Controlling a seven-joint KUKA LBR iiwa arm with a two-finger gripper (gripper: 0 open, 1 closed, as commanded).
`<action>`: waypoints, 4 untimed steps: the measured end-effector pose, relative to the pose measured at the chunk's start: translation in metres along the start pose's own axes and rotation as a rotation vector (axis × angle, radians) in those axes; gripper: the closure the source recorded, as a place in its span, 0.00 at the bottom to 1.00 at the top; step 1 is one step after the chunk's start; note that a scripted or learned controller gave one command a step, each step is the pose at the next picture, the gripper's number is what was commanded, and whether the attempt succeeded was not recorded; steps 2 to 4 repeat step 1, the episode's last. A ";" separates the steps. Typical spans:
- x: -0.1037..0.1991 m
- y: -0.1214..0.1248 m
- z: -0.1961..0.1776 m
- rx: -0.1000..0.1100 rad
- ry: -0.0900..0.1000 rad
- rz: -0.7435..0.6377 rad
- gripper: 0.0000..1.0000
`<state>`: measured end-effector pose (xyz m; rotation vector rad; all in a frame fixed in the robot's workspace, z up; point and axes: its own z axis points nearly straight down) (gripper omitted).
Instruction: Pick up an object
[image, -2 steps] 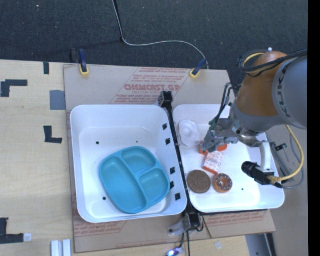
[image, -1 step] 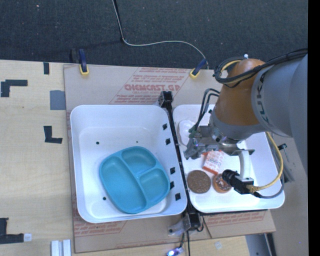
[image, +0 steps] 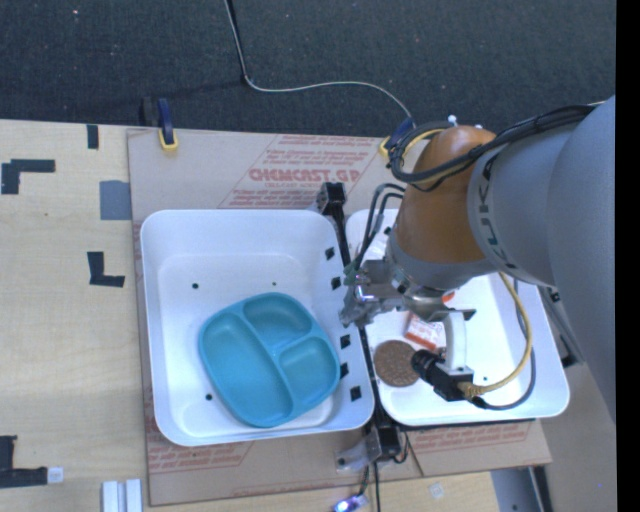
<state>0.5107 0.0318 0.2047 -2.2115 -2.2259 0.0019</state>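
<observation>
Blue divided plate (image: 270, 357) in left bin (image: 160, 300)

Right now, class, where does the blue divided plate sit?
The blue divided plate lies in the left bin, toward its lower right, beside the divider shared with the right bin.

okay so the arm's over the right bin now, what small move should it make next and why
Probably a short, straight descent. The grey arm's wrist with the orange band sits over the right shallow white bin, where a round brown disc and a small red-and-white packet lie just beneath it. The blue divided plastic plate lies in the left bin, away from the arm.
</observation>
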 end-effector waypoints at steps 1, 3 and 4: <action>0.048 -0.018 -0.014 -0.002 0.000 -0.001 1.00; 0.048 -0.018 -0.014 -0.002 0.000 -0.001 1.00; 0.048 -0.018 -0.014 -0.002 0.000 -0.001 1.00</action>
